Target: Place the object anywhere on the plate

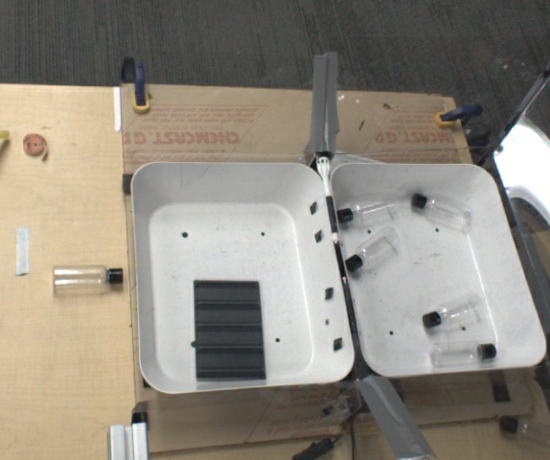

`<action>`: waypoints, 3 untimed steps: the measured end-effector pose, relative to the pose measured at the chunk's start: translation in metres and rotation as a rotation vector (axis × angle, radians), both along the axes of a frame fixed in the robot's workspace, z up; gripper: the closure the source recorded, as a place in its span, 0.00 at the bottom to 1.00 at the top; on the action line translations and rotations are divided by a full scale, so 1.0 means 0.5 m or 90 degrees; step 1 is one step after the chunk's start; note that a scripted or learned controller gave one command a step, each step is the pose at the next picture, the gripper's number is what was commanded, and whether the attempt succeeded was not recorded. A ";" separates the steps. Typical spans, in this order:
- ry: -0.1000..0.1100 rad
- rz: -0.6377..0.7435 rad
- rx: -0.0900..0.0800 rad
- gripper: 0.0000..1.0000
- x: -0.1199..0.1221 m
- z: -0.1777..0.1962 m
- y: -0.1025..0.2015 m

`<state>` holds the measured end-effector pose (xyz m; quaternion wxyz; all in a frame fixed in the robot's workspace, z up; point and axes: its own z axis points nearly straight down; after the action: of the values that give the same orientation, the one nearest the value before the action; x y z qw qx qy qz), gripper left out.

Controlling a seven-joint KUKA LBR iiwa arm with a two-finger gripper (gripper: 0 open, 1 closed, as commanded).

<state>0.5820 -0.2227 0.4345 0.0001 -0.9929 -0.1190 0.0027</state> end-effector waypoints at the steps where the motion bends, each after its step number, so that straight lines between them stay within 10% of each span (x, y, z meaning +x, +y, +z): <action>1: 0.000 -0.023 0.000 0.00 0.129 -0.061 0.070; 2: 0.000 -0.019 0.001 0.00 0.001 0.011 0.000; 3: 0.000 -0.022 0.000 0.00 0.136 -0.012 0.002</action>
<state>0.6500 -0.2219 0.4284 0.0003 -0.9948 -0.1019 0.0025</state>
